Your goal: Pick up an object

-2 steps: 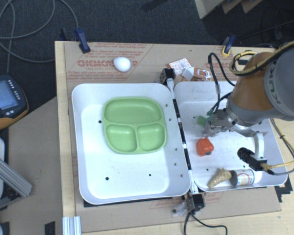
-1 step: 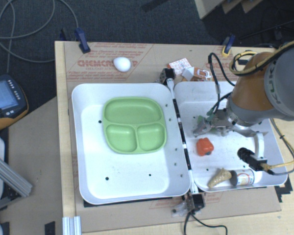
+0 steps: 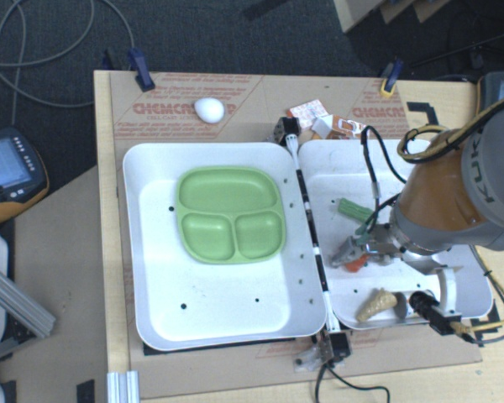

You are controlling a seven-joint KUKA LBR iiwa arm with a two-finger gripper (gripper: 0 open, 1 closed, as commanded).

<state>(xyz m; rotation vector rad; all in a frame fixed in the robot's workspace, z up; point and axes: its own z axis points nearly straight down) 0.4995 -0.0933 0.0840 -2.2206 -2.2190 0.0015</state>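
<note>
My gripper (image 3: 354, 254) is low in the right bin (image 3: 336, 175), reaching left from the grey and orange arm (image 3: 441, 204). A small red object (image 3: 355, 264) lies right at its tip; whether it is gripped does not show. A green object (image 3: 352, 209) lies just above the gripper on the bin floor. Near the bin's front edge lies a tan, lumpy object (image 3: 375, 305).
The left bin (image 3: 151, 250) holds a green divided plate (image 3: 231, 214). A white egg-shaped object (image 3: 208, 109) and some small packets (image 3: 319, 122) lie on the cardboard behind the bins. The ridge between the two bins (image 3: 311, 233) runs close to the left of the gripper.
</note>
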